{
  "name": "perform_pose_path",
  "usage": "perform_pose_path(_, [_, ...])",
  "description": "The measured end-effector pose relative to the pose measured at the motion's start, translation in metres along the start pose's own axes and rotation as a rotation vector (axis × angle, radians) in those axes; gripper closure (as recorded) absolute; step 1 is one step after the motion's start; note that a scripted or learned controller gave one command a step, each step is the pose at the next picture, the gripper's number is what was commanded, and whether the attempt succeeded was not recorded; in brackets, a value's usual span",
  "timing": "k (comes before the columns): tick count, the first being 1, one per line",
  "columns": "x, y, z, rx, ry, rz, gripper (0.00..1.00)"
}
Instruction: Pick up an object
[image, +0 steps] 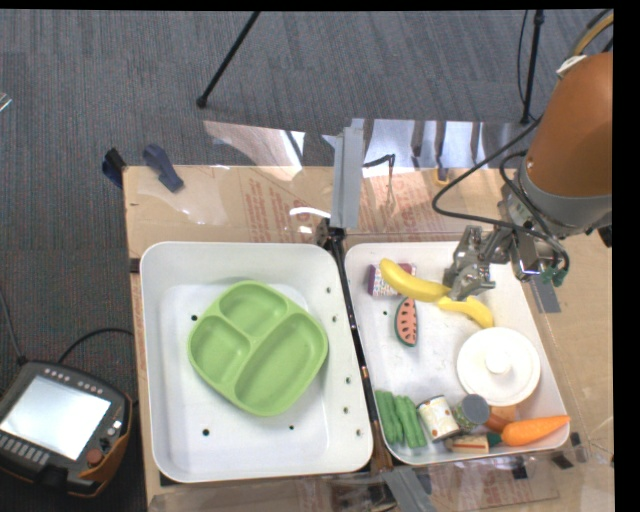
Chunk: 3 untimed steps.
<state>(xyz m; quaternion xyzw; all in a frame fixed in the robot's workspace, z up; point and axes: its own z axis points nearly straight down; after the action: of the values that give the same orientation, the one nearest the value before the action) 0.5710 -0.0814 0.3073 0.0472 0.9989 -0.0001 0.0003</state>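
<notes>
Gripper (470, 283) low over banana (435, 291) in right bin (545, 345); grip state unclear, cannot tell; best centre on fruit's middle, avoid nearby watermelon slice (406, 321), lift straight.

Faint reddish print on the cardboard (270, 205) behind the bins, too blurred to read; label on the small can (437, 418) equally illegible.

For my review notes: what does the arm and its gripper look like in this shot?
The arm shows a rounded orange section above a grey wrist collar. Black cables loop from it toward the bench. The gripper is bare grey metal with two slim fingers, and a small grey block hangs beside the wrist.
</notes>
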Motion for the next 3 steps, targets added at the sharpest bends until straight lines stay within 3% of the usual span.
perform_pose_path(1, [0.052,-0.064,0.184,-0.005,0.01,-0.31,1.0])
perform_pose_path(2, [0.049,-0.064,0.18,-0.002,0.002,-0.311,0.0])
perform_pose_path(3, [-0.003,-0.009,0.218,-0.003,0.003,-0.136,0.0])
